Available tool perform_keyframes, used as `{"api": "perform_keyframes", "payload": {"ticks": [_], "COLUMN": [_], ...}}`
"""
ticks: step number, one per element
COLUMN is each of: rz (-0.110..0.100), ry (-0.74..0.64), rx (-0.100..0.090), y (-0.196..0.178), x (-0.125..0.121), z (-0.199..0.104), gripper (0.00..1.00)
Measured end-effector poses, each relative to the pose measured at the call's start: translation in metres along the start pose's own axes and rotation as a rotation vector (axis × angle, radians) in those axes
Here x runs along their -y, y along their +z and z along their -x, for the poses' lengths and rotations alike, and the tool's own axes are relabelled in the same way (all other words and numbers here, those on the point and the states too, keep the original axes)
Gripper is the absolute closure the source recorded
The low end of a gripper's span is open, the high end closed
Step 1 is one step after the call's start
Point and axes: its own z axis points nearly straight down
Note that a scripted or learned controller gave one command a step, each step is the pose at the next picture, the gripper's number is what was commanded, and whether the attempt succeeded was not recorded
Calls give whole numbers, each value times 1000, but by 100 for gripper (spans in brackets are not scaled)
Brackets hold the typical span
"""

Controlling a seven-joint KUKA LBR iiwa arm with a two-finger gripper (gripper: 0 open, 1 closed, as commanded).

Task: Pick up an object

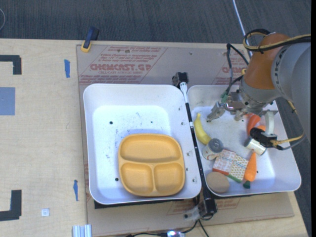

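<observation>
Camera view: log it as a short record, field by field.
left bin: holds a yellow plate with three compartments
right bin: banana, grey disc, packet, carrot, tan round
gripper: over the right bin's far end, fingers apart, nothing between them
nearest thing: banana, to the gripper's left in the view
task state: nothing picked up yet

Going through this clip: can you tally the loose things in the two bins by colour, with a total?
Yellow: 2, plate and banana
Orange: 2, carrot and a half-hidden piece
Grey: 1, round cap
Tan: 1, round lump
Multicoloured: 1, packet
Total: 7 that can be told apart
</observation>
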Motion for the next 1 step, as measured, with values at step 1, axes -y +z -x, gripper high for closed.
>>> {"api": "perform_keyframes", "payload": {"ticks": [1], "rz": [2], "ry": [0], "rx": [0], "y": [0], "x": [-18], "z": [-30], "gripper": [0]}}
